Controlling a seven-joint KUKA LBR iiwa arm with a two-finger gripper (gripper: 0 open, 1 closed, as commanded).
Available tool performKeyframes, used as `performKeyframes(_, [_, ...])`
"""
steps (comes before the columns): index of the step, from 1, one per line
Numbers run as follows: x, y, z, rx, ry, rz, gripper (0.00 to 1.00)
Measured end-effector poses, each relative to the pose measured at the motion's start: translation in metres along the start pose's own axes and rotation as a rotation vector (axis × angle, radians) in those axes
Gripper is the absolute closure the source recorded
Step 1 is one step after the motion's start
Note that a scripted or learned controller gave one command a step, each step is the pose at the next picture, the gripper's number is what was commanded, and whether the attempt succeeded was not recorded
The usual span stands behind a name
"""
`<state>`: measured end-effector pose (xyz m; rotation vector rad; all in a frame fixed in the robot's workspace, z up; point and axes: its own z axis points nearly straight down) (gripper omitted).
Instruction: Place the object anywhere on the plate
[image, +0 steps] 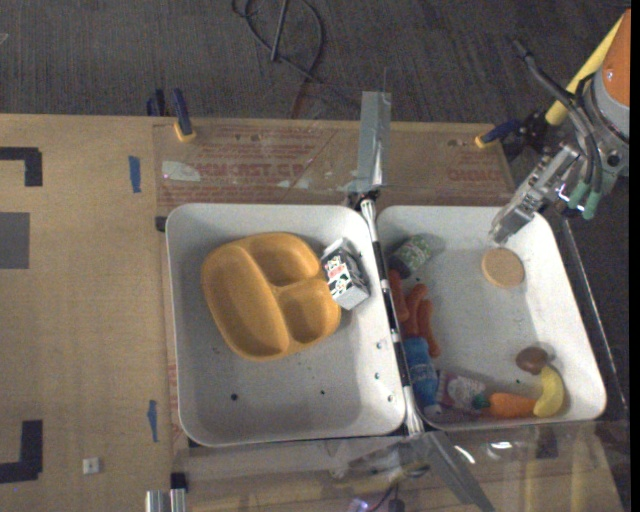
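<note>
While gripper (503, 229) hovers above tan disc (503, 268), finger state unclear, yellow plate (262, 295) in left bin (190, 330)

Grey arm (600, 110) with orange band, black cables, silvery gripper (520, 208).

Dark grey carpet floor (120, 50) along the top, black cables (285, 35) looped on it. Tan cardboard-covered desk (80, 300) below with black tape marks (25, 165), blue tape strips (134, 173) and blue clamps (182, 112) at its far edge. Metal bracket (374, 135) upright at centre top. Dim, even lighting.
</note>
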<state>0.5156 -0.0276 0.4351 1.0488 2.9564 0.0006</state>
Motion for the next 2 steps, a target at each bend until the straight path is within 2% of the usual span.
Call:
performKeyframes(1, [-0.012, -0.032, -0.001, 0.000, 0.002, -0.353, 1.00])
performKeyframes(2, [-0.105, 0.014, 0.000, -0.001, -0.002, -0.309, 1.00])
